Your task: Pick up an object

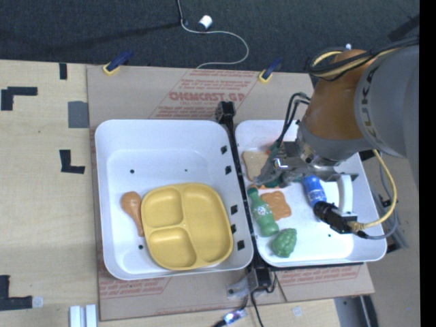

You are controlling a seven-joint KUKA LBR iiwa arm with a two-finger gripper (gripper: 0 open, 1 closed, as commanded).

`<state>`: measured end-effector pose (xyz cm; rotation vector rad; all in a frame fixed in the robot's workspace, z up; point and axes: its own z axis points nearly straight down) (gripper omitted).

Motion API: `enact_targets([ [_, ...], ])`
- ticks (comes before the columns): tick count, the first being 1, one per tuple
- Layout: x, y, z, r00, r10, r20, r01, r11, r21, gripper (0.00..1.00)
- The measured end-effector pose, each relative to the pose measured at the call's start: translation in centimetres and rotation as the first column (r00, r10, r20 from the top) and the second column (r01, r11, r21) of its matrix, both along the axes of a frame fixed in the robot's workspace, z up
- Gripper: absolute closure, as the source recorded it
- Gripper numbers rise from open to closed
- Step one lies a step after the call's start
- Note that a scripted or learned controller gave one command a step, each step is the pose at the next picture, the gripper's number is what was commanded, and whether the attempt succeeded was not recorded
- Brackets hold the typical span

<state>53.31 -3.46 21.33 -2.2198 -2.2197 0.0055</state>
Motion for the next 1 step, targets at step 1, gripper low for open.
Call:
enact_targets([
  [1, -0.5, 0.65, 0.31, 1.0, 0.002, 0.001, -0.002, 1.0, 0.001, 1.0],
])
